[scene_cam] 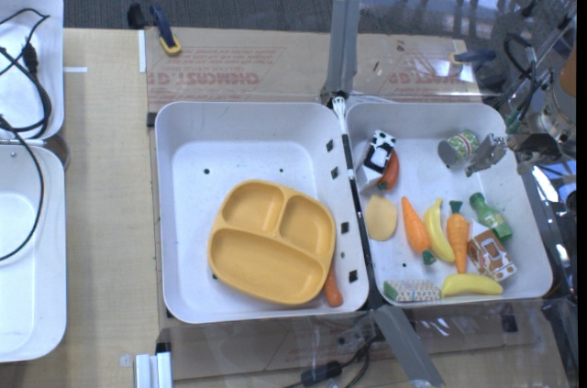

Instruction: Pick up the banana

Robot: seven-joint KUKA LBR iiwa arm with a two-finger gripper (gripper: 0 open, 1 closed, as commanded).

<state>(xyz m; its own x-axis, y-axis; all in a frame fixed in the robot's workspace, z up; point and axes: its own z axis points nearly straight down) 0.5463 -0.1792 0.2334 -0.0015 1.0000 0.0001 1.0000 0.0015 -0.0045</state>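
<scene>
Two yellow bananas lie in the right bin (527,184). One banana (437,233) curves upright between two orange carrots (415,226). The other banana (471,286) lies flat along the bin's front wall, below a small juice carton (491,256). My gripper (486,153) hangs over the bin's back right part, just right of a green can (459,145) and well behind both bananas. Nothing shows between its tips.
The right bin also holds a black-and-white toy (379,149), a red chili (392,171), a tan round piece (382,218), a green bottle (491,216) and a corn cob (413,290). The left bin (183,194) holds a yellow divided plate (272,239) and a small carrot (332,290).
</scene>
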